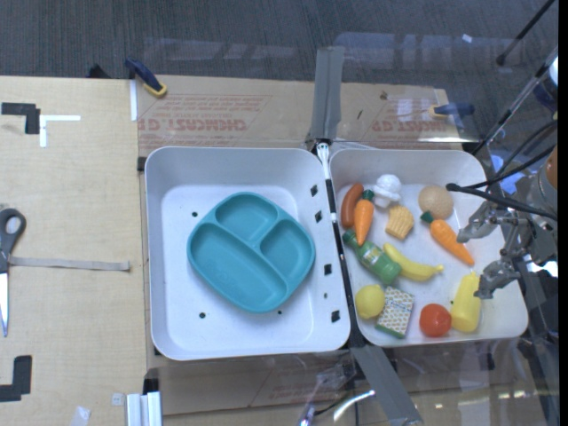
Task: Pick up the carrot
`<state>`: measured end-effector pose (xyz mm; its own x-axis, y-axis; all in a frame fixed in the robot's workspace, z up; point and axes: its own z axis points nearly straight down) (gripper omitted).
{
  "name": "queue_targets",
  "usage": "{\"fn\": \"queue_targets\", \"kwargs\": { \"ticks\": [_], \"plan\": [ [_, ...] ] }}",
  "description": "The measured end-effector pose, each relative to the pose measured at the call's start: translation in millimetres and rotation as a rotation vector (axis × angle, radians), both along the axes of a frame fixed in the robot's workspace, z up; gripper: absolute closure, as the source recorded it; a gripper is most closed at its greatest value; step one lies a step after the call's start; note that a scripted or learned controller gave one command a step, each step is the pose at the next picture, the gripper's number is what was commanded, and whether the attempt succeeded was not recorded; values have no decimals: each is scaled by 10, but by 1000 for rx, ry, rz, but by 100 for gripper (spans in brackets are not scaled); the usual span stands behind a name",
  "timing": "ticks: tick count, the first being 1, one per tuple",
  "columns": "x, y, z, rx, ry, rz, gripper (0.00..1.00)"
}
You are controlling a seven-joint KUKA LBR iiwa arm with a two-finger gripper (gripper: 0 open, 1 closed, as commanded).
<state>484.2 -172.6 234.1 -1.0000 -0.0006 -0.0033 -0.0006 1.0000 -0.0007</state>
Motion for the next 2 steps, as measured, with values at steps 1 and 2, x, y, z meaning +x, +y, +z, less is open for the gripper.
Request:
{"fn": "queue_targets", "kwargs": {
  "ticks": [1,2],
  "plan": [
    [400,-19,-981,1,1,-234,0],
    [788,-459,-1400,1,-4,-588,0]
  ]
}}
